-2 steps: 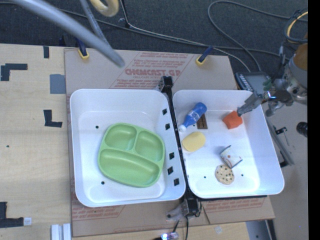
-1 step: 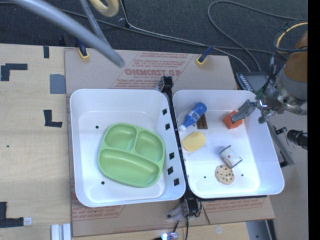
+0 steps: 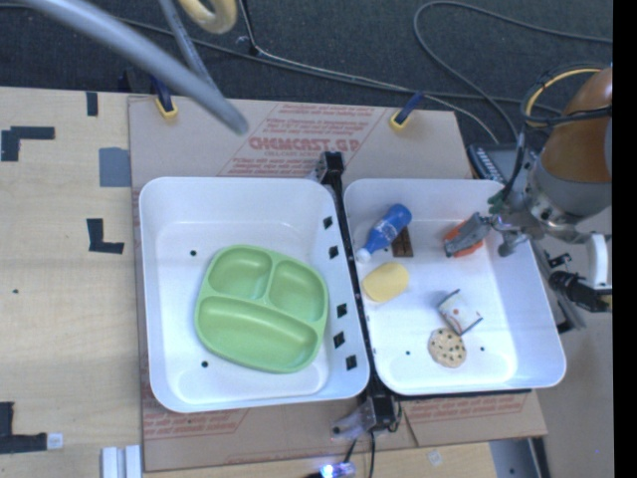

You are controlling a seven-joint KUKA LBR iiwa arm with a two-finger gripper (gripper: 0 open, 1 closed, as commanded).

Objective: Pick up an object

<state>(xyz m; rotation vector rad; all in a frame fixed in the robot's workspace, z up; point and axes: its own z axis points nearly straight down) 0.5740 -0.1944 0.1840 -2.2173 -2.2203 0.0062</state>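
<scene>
The right bin holds a blue bottle with a white cap, a small brown block against it, a yellow rounded object, a small white and red object and a round speckled cookie. My gripper hangs over the bin's upper right part, reaching in from the right. Its two fingers stand apart, the left one with an orange-red tip, and nothing is between them. It is to the right of the bottle and above the white and red object.
The left bin holds a green divided plate. A black divider with clips runs between the bins. Both bins sit on cardboard. Cables lie behind, and a grey pole crosses the top left.
</scene>
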